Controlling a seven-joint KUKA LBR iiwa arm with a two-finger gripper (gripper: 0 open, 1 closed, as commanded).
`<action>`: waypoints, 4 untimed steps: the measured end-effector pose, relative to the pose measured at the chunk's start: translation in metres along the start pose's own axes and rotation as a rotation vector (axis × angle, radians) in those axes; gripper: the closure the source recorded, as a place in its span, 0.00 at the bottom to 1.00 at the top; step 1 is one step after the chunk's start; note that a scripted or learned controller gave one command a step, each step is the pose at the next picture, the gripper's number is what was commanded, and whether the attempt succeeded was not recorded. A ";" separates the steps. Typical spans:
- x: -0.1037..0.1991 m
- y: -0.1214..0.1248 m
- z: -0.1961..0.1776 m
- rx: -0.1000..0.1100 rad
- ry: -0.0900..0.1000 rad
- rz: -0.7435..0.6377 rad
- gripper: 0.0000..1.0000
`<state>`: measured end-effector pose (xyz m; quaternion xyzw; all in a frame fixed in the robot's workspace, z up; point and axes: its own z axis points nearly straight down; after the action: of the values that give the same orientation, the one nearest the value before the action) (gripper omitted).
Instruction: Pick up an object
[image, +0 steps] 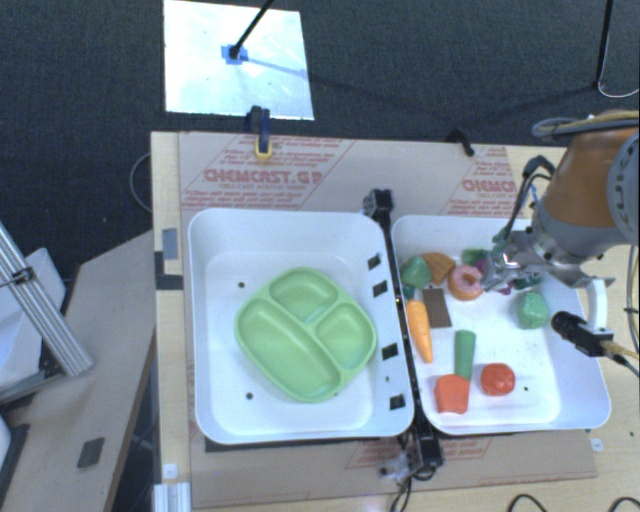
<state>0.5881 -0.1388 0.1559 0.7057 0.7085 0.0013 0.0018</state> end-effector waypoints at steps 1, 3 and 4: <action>-0.005 0.004 -0.044 0.001 0.000 0.000 1.00; 0.043 -0.012 -0.080 0.004 0.002 -0.004 1.00; 0.094 -0.026 -0.086 0.004 0.002 -0.004 1.00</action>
<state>0.5613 -0.0449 0.2418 0.7041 0.7101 0.0007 -0.0003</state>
